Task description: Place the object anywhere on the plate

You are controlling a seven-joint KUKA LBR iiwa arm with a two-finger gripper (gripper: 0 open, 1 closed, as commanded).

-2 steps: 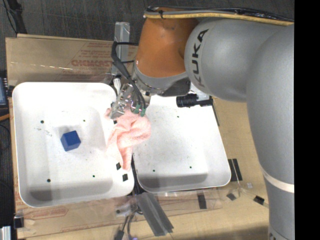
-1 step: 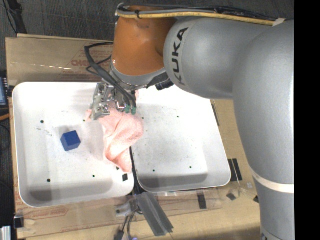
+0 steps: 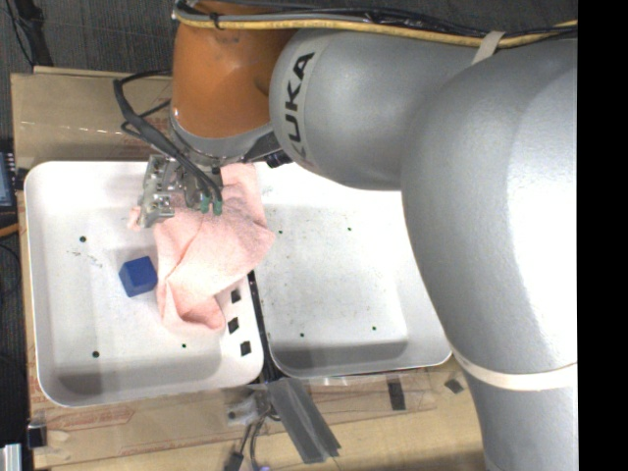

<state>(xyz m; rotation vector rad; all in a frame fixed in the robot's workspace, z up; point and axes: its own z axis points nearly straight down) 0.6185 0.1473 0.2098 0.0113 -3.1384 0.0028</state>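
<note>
Pink cloth [image 3: 208, 253] hangs lengthwise (seemingly) from tool [image 3: 182, 202].

Soft pink cloth [image 3: 211, 253], matt blue block [image 3: 138, 276], smooth glossy white bins [image 3: 59, 263].

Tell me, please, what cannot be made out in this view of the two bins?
- End effector: whether it grips the pink cloth is unclear; the cloth and the wrist's orange band crowd it.
- Right bin: its right side is covered by the grey arm.
- Left bin floor beneath the cloth is hidden.
- Blue block: the side nearest the cloth is unclear.
</note>
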